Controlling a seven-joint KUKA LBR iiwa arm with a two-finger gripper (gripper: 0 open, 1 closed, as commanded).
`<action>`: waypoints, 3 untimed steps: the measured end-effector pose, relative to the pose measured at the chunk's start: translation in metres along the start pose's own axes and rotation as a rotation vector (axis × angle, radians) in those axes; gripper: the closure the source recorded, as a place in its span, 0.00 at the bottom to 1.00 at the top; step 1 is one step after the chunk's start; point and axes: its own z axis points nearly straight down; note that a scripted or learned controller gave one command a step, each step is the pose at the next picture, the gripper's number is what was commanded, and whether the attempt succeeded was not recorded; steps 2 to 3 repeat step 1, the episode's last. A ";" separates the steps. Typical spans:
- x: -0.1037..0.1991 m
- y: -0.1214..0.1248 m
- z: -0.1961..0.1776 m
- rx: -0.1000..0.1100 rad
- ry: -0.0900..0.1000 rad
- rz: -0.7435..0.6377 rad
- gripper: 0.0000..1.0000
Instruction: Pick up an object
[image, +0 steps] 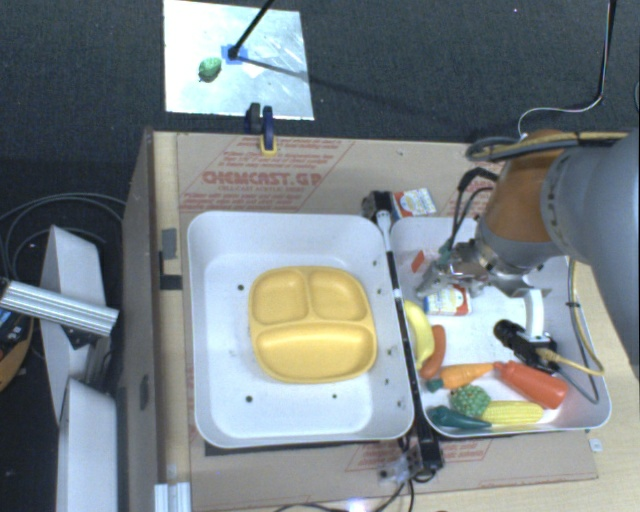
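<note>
You are hovering the end effector (452, 268), grip state unreadable, over the small packet (447, 299); descend squarely before closing.

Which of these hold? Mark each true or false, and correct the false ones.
1. The yellow tray lies in the left bin. True.
2. The corn cob lies on the yellow tray. False: it lies in the right bin.
3. The gripper is over the right bin. True.
4. The broccoli sits beside the corn cob. True.
5. The carrot lies outside both bins. False: it is in the right bin.
</note>
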 end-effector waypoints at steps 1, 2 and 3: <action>0.071 -0.022 -0.141 -0.002 0.001 -0.003 1.00; 0.071 -0.022 -0.141 -0.002 0.001 -0.003 1.00; 0.071 -0.022 -0.141 -0.002 0.001 -0.003 1.00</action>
